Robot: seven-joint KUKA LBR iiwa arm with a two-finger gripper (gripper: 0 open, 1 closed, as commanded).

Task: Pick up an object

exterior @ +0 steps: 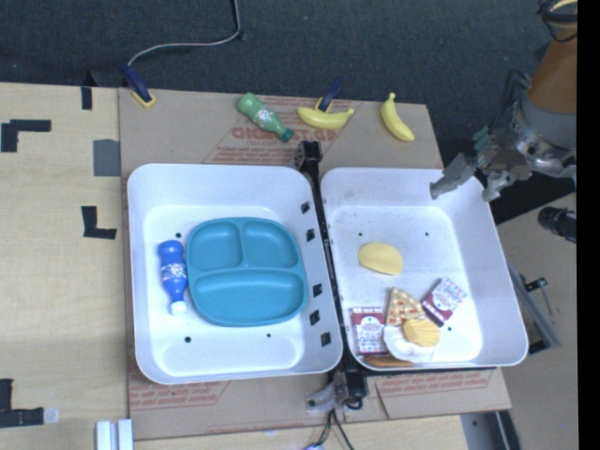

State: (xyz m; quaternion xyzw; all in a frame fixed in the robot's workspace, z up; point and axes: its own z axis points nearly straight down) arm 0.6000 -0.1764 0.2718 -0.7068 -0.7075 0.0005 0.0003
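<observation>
We see the claw (469, 178) hovering over the right bin's (469, 228) upper right rim, its fingers spread and holding nothing. A yellow lemon-like piece (381, 258) lies mid-bin, with a pizza slice (401, 306) and small packets (443, 299) near the front edge.

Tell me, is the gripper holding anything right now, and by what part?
Nothing is held. The gripper hangs over the upper right rim of the right bin, with nothing between its fingers. The yellow lump lies loose in that bin.
</observation>
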